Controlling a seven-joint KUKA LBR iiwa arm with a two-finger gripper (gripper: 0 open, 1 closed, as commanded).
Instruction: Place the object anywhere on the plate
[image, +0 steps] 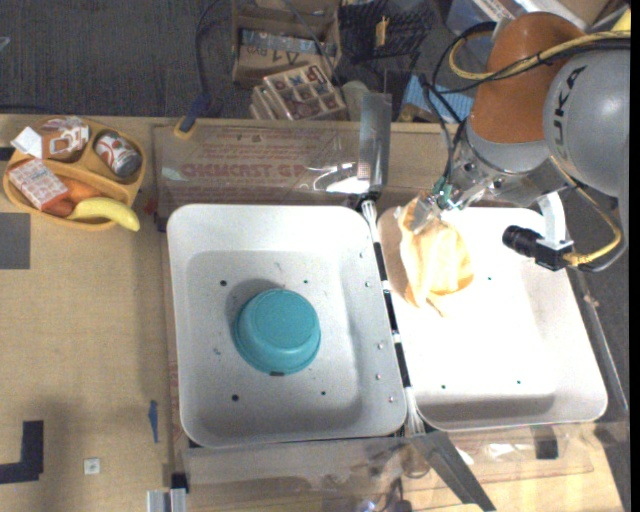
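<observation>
Hanging from the end effector (447, 197), pinched at its top, a yellow cloth (434, 260) is dangling over the right bin (520, 400); next comes carrying it leftward onto the teal plate (278, 330).

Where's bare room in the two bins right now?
Left bin: the teal plate sits mid-floor, with bare floor around it. Right bin: the front and right are bare. The back-left corner is crowded: yellow cloth hanging under the pincer.

The wooden bench (80, 330) bears two white bins (190, 300) side by side and a fruit tray (70, 180).
</observation>
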